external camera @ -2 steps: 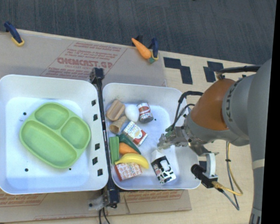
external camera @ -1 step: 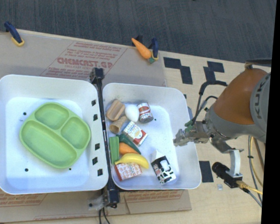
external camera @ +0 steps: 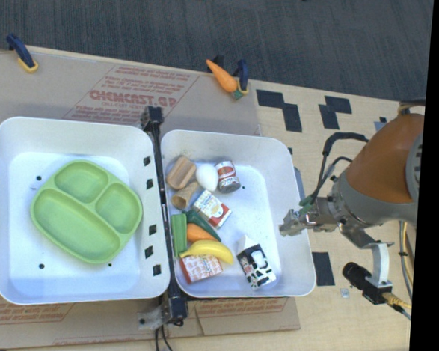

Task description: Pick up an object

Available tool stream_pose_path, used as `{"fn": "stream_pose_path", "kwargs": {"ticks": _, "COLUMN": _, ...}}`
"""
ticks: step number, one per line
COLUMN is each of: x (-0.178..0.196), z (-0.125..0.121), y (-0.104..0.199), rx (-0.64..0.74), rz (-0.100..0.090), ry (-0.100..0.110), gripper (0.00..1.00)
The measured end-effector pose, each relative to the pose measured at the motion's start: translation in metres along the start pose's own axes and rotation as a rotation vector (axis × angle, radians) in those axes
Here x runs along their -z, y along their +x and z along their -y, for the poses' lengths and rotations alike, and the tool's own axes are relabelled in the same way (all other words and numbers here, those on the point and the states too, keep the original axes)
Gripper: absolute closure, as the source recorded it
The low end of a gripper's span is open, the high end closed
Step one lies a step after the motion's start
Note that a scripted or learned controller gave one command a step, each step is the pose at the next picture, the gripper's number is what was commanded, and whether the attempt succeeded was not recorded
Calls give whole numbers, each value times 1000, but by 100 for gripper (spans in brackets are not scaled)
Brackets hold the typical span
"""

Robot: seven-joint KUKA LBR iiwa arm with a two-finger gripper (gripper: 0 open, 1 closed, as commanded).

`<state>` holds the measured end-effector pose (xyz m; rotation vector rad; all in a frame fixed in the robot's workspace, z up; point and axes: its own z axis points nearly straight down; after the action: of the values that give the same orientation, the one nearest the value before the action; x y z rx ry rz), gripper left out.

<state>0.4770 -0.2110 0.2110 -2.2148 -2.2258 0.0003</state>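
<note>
Overhead, gripper (external camera: 289,225) by the right bin's (external camera: 281,149) right rim, nothing visibly held, opening impossible to tell. Inside that bin: banana (external camera: 216,251), can (external camera: 228,176), egg (external camera: 207,176), small cartons. Printed on cardboard (external camera: 135,97): "CHEMCAST GP". Green plate (external camera: 86,210) in left bin (external camera: 12,141).

Bins (external camera: 281,156) – smooth white plastic; green plate (external camera: 86,210) – matt plastic; bench (external camera: 135,90) – printed cardboard.

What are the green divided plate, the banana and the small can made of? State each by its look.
Green divided plate: probably moulded plastic, matte, one even colour with rounded compartment walls.
Banana: likely a plastic toy, smooth, flat uniform yellow.
Small can: seemingly metal or a plastic imitation, with a red printed label and pale lid; too small to settle.
</note>
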Motion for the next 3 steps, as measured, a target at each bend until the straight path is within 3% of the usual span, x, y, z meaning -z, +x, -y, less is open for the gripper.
{"fn": "stream_pose_path", "kwargs": {"ticks": 1, "x": 80, "z": -1, "y": -1, "rx": 1, "rz": 4, "ry": -5, "gripper": 100}}
{"fn": "stream_pose_path", "kwargs": {"ticks": 2, "x": -27, "z": -48, "y": 0, "rx": 3, "rz": 0, "ry": 2, "gripper": 100}}
{"fn": "stream_pose_path", "kwargs": {"ticks": 3, "x": -1, "z": 1, "y": 0, "rx": 0, "rz": 1, "ry": 1, "gripper": 100}}
